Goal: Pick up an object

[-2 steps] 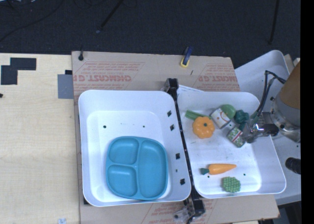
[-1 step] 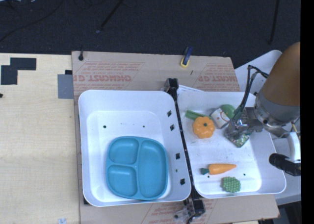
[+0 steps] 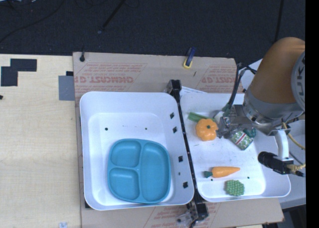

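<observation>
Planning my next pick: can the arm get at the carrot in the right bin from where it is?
Probably yes. The carrot lies alone on the right bin floor, with open space above it. The claw hovers just beyond by the pumpkin; the green ball sits close beside the carrot.

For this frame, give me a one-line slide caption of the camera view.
Arm's gripper sits low in right bin beside pumpkin; carrot nearby, blue plate in left bin.

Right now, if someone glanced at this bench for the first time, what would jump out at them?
Probably the blue divided plate, lying flat in the left bin. Next, the grey and orange arm reaching into the right bin, its gripper down beside a small orange pumpkin. Nearer the front lie a carrot and a green knobbly piece.
</observation>
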Motion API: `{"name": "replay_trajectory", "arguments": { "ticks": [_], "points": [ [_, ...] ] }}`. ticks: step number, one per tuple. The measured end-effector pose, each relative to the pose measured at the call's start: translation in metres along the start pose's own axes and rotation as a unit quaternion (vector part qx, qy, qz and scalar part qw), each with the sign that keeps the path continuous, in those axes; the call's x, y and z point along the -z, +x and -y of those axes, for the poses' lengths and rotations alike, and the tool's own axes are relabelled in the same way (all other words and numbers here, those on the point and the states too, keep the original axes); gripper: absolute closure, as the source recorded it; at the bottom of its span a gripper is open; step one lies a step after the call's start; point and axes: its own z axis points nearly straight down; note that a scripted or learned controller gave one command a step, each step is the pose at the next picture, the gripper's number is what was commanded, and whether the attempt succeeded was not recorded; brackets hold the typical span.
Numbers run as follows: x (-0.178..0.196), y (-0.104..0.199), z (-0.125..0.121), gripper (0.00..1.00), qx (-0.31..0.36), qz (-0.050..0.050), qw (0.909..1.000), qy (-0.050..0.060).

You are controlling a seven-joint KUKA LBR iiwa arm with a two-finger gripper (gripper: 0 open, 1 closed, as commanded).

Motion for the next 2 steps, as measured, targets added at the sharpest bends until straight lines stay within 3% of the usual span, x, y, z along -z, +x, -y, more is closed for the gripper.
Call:
{"name": "replay_trajectory", "arguments": {
  "ticks": [2],
  "points": [
    [0.000, -0.011, 0.007, 1.00, -0.003, 0.001, 1.0000, 0.000]
  ]
}}
